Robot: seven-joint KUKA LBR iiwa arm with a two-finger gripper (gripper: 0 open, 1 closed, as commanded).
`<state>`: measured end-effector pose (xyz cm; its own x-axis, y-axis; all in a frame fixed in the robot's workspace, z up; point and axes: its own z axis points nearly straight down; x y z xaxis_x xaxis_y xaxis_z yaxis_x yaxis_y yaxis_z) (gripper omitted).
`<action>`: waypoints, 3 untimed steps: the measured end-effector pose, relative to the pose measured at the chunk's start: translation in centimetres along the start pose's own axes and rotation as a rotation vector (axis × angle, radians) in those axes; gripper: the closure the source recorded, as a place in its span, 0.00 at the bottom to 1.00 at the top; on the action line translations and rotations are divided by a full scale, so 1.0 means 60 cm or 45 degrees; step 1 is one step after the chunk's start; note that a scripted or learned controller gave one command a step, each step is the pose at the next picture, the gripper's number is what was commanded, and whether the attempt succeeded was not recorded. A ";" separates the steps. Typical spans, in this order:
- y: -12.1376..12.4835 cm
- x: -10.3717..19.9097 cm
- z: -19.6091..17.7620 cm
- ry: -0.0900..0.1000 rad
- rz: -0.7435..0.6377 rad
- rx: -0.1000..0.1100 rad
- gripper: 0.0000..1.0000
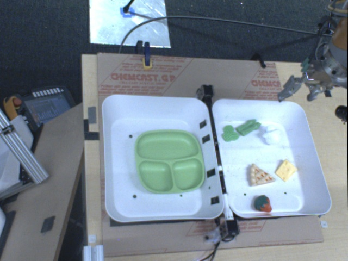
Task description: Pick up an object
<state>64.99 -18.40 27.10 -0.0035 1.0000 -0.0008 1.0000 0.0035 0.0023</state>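
Above the right bin's far corner hangs the gripper, fingers spread, pinching nothing. The green broccoli piece lies nearest, down-left, its length running left-right.

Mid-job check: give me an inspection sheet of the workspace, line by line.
Surface: bench bears the left bin and the right bin, side by side.
Job's things: right bin holds green toy, white object, pizza slice, cheese wedge, red-green toy, all apart.
Clutter: green divided tray in left bin.
End effector: beyond the right bin's far right corner, holding nothing.
Cables: black cable behind the bench.
Surroundings: pendant, metal sheet.
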 end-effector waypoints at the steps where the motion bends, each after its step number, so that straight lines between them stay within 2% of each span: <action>1: -0.006 -0.001 0.103 0.001 0.003 0.006 0.00; 3: 0.011 0.006 0.300 0.001 -0.001 0.000 0.00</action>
<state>65.69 -18.06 9.11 -0.0046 1.0000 -0.0004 1.0000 0.0046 0.0025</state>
